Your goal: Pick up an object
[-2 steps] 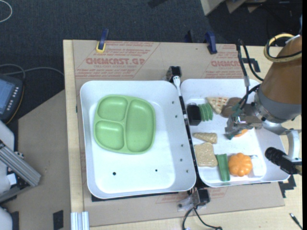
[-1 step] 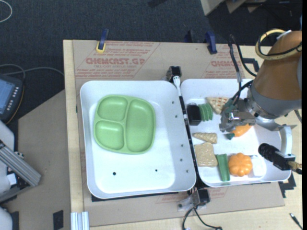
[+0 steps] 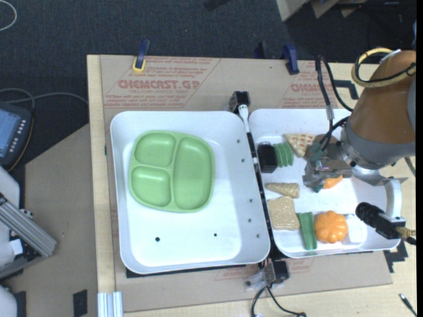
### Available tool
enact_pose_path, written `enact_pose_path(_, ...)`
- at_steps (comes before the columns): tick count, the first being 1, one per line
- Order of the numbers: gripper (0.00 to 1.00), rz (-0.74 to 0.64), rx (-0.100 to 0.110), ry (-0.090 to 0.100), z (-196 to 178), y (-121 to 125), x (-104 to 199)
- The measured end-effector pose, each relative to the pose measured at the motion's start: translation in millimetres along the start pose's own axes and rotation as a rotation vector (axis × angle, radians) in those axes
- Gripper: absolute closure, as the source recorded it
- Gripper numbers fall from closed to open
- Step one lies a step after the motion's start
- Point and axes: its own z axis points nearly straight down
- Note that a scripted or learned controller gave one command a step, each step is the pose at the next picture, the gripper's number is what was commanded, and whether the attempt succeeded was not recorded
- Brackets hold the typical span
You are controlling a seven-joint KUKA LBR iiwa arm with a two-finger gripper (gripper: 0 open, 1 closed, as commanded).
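My gripper point(image 3: 320, 172) hangs low over the middle of the right bin point(image 3: 295, 117), reaching in from the right. A small orange piece point(image 3: 334, 182) lies right under and beside its tip, partly hidden by it. Around it in the same bin lie a tan waffle-like piece point(image 3: 301, 142), a black and green item point(image 3: 273, 156), a tan wedge point(image 3: 283, 189), a tan bread square point(image 3: 283, 212), a green stick point(image 3: 307, 230) and an orange pumpkin point(image 3: 331, 226).
The left bin point(image 3: 192, 253) holds a green divided plate point(image 3: 173, 170). A black cylinder point(image 3: 374, 218) sticks out over the right bin's near right corner. The bins meet at a clamped rim point(image 3: 252, 170). Cables run behind the arm point(image 3: 383, 111).
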Motion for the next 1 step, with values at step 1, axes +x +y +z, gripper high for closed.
enact_pose_path(1,1.00,-0.001,-0.007,-0.002,-5.1,6.7,-6.7)
